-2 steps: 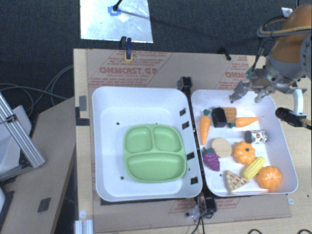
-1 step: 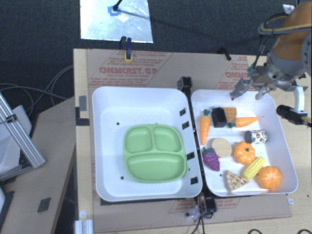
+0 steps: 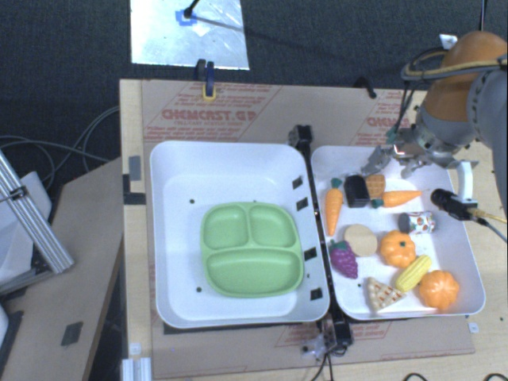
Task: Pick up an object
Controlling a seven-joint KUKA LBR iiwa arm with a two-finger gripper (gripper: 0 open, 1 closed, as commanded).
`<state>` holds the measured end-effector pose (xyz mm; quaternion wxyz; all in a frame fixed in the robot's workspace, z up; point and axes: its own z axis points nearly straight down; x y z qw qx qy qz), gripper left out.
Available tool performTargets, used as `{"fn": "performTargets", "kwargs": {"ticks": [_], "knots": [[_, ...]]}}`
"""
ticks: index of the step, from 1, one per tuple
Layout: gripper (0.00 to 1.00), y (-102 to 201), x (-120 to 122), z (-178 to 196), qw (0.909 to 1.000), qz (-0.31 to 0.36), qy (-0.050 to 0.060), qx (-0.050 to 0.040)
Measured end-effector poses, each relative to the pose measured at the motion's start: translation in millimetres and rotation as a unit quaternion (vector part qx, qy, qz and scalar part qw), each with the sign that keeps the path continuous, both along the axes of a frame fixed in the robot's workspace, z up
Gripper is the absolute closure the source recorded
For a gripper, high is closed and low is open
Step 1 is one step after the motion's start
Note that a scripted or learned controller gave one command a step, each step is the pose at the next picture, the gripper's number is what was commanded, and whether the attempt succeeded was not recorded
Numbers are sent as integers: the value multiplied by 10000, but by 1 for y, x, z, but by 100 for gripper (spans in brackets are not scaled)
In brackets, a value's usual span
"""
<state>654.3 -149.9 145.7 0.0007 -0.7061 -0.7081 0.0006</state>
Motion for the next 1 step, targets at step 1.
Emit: {"fn": "performTargets", "kwargs": {"ticks": [1], "knots": [[0,5,-6,-47,10000,-8,-48,19]]}}
